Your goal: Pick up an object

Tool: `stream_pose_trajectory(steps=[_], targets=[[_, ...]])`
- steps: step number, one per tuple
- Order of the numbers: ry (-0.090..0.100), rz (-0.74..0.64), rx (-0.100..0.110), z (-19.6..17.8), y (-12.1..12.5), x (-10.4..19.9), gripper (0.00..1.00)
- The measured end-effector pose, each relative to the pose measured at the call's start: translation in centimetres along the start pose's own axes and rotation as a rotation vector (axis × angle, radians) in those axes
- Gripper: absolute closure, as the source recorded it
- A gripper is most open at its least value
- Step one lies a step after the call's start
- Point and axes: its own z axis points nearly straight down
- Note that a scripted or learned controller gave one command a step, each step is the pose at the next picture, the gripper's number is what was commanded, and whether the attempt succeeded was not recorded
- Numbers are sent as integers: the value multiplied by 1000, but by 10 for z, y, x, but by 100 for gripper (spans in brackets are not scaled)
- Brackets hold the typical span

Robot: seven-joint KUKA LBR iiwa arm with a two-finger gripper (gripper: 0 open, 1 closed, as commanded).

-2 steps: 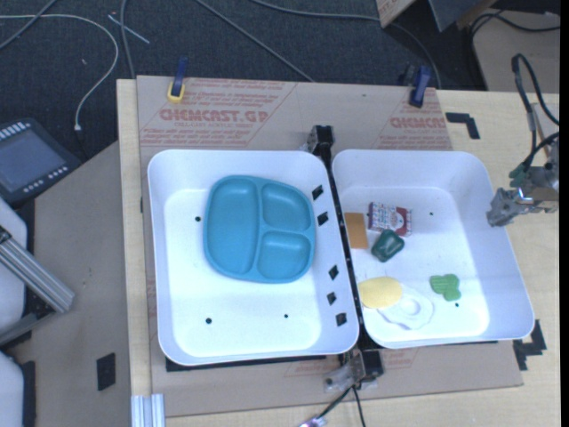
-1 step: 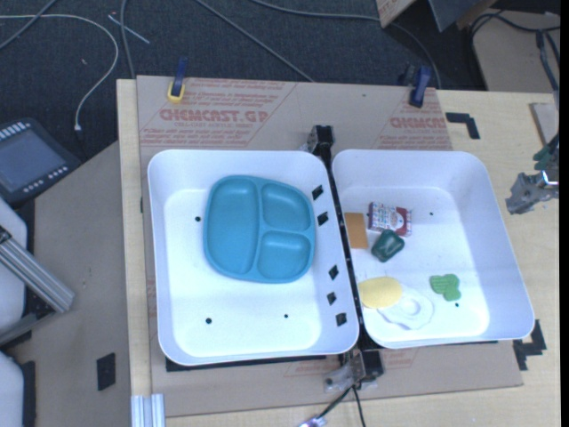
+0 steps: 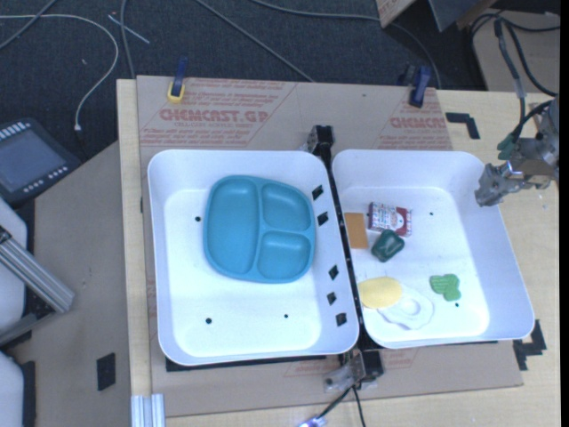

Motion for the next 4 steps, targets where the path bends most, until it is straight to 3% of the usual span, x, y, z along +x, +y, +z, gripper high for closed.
stream_pose_trajectory(steps=[4], targets=[[2,1,8,38,30,215,100]])
